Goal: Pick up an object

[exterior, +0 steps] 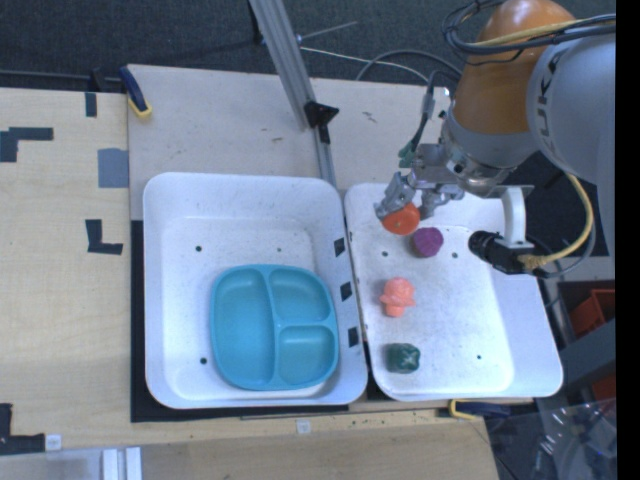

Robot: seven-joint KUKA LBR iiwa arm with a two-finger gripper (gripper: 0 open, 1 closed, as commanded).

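Gripper clamps the orange-red ball at the right bin's upper left, with "KU" lettering readable on the arm.

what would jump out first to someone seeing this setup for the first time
Probably the big grey arm with its orange band, reaching in from the right, its gripper low over an orange-red object at the far end of the right bin. Next, the bright blue divided plate lying alone in the left bin. Then the purple, pink and dark green pieces in the right bin.
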